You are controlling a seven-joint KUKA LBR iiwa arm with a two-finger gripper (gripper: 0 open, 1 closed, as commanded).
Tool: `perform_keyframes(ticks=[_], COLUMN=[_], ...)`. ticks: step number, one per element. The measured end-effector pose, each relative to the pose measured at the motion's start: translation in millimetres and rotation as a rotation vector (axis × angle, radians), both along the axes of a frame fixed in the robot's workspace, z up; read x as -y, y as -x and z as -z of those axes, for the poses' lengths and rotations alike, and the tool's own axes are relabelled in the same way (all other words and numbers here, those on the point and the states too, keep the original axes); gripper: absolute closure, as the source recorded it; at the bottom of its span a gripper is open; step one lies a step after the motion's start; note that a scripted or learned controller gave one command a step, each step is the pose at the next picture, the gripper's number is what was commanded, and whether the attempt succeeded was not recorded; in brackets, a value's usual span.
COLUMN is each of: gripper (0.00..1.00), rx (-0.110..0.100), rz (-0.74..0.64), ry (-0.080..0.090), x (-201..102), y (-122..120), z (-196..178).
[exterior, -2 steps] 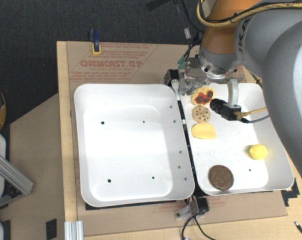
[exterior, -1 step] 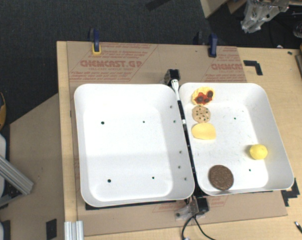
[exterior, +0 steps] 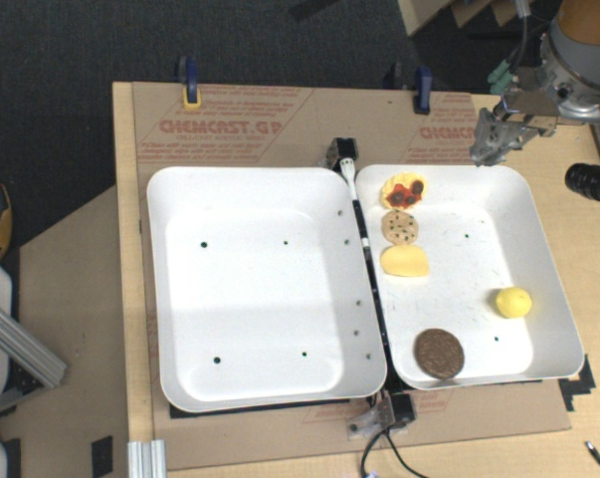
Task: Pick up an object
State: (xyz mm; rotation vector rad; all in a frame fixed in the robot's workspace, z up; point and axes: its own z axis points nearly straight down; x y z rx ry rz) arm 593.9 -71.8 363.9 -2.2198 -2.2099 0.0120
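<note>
A: Yellow and round, the ball is seen in the right bin, well apart from the gripper, which hangs over that bin's far rim.

B: Are the jaws spread?

A: It cannot be told. A straight descent over the ball is advised, since it is easily rolled.
</note>
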Motion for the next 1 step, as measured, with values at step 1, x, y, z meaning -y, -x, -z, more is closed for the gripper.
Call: perform_keyframes(ticks=[1], gripper=[1.0], rx=[0.001], rz=[-0.01], ry=[-0.002], x=[-73.3], y=[57.5], z=[66.4])
